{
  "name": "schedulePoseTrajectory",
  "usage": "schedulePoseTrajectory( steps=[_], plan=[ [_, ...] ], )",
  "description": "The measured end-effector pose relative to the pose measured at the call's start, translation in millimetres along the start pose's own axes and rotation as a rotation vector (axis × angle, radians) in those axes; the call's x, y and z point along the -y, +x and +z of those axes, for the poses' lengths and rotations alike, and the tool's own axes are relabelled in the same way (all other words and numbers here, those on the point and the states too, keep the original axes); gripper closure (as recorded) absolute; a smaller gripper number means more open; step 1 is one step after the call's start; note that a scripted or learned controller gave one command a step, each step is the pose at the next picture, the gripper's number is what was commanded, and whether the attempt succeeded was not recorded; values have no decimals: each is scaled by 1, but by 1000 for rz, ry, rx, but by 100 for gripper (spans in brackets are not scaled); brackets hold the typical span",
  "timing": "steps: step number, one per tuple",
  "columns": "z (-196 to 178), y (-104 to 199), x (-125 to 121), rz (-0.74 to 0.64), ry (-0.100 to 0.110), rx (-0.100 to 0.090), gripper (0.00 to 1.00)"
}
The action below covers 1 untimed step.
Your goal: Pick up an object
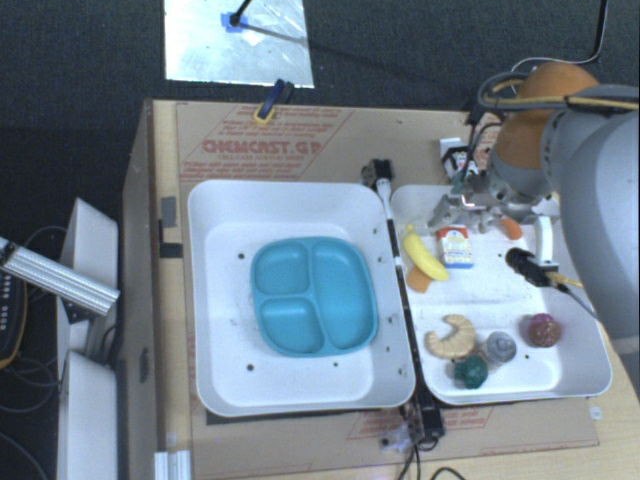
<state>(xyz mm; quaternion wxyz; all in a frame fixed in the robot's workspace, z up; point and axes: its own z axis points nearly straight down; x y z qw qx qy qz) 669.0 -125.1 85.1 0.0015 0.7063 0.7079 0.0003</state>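
Gripper point(462, 211) hovers just above the small carton point(456, 247) in the right bin point(590, 378); its opening cannot be told. Banana point(424, 256) lies just left of the carton. Best descend centred, avoiding the banana.

Arm pose, overhead slanted view. The grey arm point(600, 168) enters from the right and bends down over the right bin point(590, 368), its bulk covering that bin's far right corner. The orange band point(545, 83) sits uppermost, beyond the bin's far rim, with the wrist housing directly beneath it. Dark cables loop across the band and down to the wrist. The gripper point(465, 208) hangs below the wrist, low over the bin's far end, its metal parts pointing toward the wall the right bin shares with its neighbour.
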Motion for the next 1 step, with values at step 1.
schedulePoseTrajectory(
  steps=[1],
  plan=[
    [-11,1,-1,-4,-3,1,100]
  ],
)
